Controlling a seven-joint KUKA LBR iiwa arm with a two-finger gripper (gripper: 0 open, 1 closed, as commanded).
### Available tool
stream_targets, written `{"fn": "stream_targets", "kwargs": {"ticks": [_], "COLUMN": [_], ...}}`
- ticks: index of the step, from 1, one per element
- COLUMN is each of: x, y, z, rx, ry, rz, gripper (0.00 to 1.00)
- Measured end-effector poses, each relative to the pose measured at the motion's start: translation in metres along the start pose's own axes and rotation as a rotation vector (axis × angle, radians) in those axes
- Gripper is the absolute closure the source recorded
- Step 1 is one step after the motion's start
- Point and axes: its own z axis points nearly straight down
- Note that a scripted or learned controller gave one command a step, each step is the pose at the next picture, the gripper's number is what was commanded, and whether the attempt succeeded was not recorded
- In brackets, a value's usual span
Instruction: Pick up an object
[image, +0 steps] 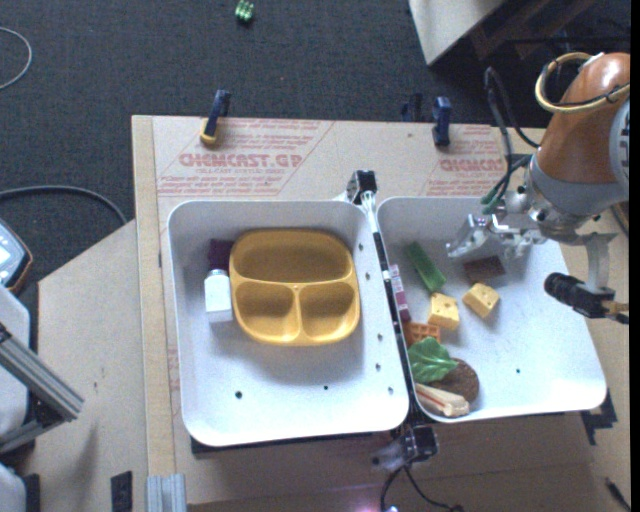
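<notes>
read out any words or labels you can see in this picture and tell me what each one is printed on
"CHEMCAST GP", red print on the brown board behind the left bin.
The same red print repeats on the board behind the right bin, partly hidden by the arm; unreadable.
Smaller red lines under both: too blurred to read.

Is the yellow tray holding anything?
Empty. All three compartments of the yellow tray show bare yellow floor; the white bottle stands beside it, outside.

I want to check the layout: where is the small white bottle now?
The white bottle stands in the left bin, touching the left edge of the yellow divided tray.
</notes>
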Motion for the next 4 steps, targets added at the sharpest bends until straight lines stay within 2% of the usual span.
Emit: {"fn": "stream_targets", "kwargs": {"ticks": [1, 2, 3, 4], "x": [-0.004, -0.004, -0.005, -0.011], "y": [0.001, 0.003, 0.004, 0.003], "z": [0.063, 0.103, 0.09, 0.045], "rx": [0.002, -0.009, -0.017, -0.013], "ry": [0.0, -0.002, -0.004, -0.004], "rz": [0.002, 0.0, 0.002, 0.002], "gripper": [0.0, 0.0, 1.0, 1.0]}}
